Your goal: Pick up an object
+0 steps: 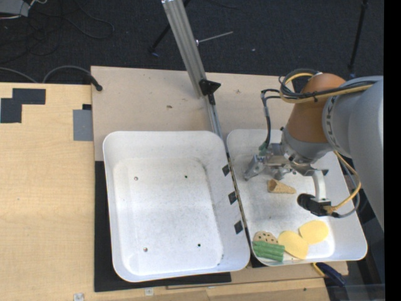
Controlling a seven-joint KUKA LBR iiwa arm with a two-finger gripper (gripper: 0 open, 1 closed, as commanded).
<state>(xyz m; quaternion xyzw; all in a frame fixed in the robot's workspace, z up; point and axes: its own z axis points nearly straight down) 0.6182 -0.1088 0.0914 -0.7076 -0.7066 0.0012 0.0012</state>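
Observation:
My gripper (266,165) hangs low over the upper middle of the right bin (351,246), under the orange-banded wrist. A tan wedge-shaped piece (281,187) lies on the bin floor just below and to the right of the gripper, apart from it as far as I can see. In the bin's near corner lie two yellow rounded pieces (313,231) (293,244), a green ridged piece (269,251) and a small brown dotted piece (265,237). Nothing shows held in the gripper.
The left bin (116,149) sits beside the right one, with black clips (232,197) along the shared wall. A slanted aluminium post (188,49) rises behind the bins. A black cable plug (311,204) hangs from the arm over the right bin.

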